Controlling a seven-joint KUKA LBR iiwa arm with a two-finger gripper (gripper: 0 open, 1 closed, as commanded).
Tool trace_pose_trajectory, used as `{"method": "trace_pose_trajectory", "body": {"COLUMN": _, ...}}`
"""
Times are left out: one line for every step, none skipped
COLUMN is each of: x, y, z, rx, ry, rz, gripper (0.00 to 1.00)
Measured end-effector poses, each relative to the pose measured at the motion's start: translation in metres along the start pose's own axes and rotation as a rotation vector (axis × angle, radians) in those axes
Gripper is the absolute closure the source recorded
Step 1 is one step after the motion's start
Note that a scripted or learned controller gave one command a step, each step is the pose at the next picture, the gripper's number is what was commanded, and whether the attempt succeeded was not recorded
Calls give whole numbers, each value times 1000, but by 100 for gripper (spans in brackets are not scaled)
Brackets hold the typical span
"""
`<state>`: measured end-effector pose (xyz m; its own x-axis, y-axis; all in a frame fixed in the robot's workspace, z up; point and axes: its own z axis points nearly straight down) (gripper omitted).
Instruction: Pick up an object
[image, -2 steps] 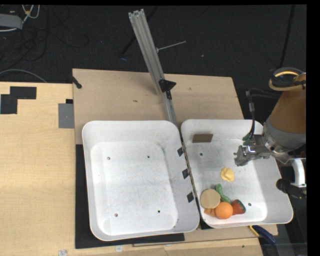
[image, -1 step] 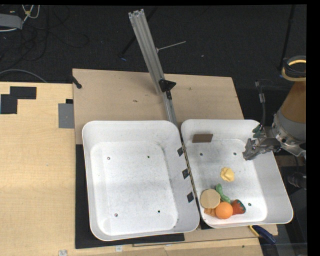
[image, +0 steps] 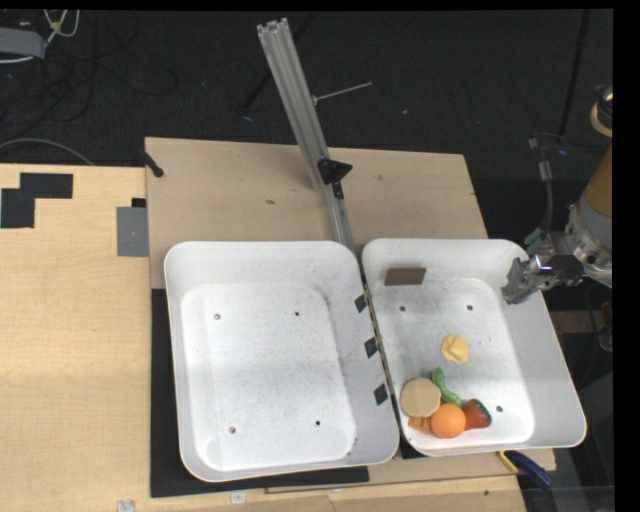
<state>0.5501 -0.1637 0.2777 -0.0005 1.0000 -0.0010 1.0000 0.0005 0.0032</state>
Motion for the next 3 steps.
{"method": "trace_pose_trajectory", "body": {"x": 53, "y": 3, "z": 18, "rx": 7, "ry": 4, "rz": -3, "gripper": 100}}
{"method": "trace_pose_trajectory", "body": {"x": 102, "y": -3, "z": 15, "rx": 7, "ry": 4, "rz": -3, "gripper": 100}}
{"method": "trace_pose_trajectory", "body": {"x": 156, "y": -1, "z": 16, "rx": 8, "ry": 4, "rz": -4, "gripper": 100}}
